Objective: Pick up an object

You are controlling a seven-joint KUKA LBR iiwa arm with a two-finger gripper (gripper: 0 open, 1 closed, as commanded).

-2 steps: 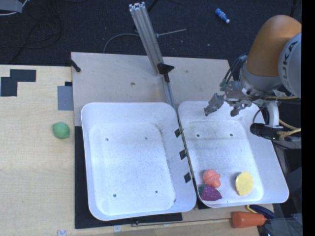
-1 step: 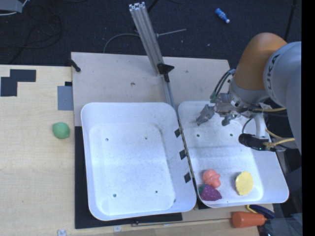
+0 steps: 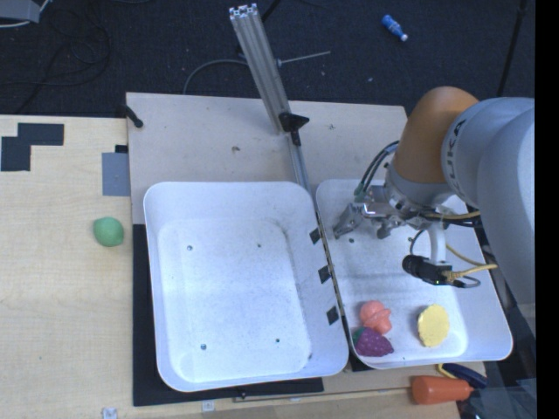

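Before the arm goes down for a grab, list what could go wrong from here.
1. The gripper sits near the right bin's left wall, far from the toys; a straight descent would likely close on nothing.
2. The pink toy and purple toy touch, so a grab may pinch both or knock one away.
3. The yellow toy looks flat and may slip out.

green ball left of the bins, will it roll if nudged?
Likely yes: the green ball looks round and sits on flat bare wood with nothing beside it to stop it. Its matte surface suggests a soft, light toy, probably not slippery.
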